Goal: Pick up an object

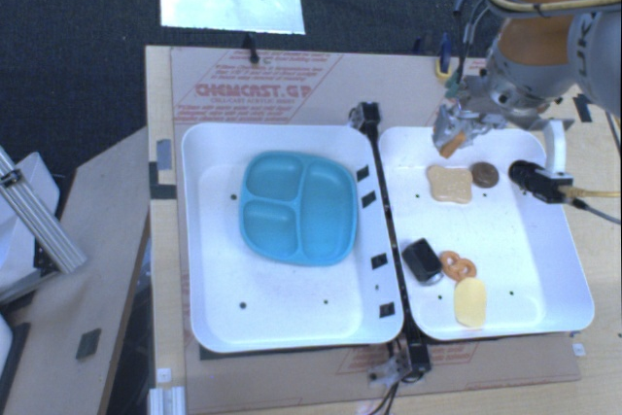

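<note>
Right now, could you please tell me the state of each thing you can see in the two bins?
blue plate: flat, upright, nothing on it, left bin.
toast slice: lying flat, right bin.
brown round piece: lying beside the toast slice.
black block: lying tilted.
pretzel: lying flat.
yellow piece: lying flat.
gripper: shut on an orange-brown piece, above the right bin.
</note>
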